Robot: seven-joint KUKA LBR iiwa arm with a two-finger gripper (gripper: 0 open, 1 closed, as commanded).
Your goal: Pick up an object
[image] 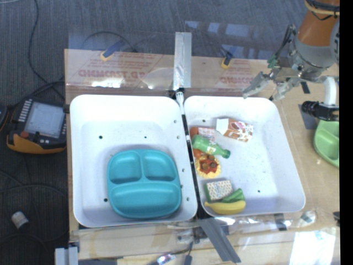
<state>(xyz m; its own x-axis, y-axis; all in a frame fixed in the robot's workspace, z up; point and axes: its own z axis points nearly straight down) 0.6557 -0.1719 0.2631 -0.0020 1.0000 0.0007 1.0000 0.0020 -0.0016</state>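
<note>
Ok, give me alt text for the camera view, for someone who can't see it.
Two shallow white bins sit side by side: the left bin holds a teal divided tray, and the right bin holds small toy foods, among them a green bottle and a banana. The arm's tool hangs above the right bin's far right corner.

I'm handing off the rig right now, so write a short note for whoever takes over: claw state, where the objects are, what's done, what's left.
Claw: open, holding nothing, above the far right corner of the right bin.
Objects: green bottle, snack packet, pizza slice and banana lie along the right bin's left side. Teal divided tray sits in the left bin.
Done: nothing picked.
Left: lower onto one object, grip, lift.
</note>
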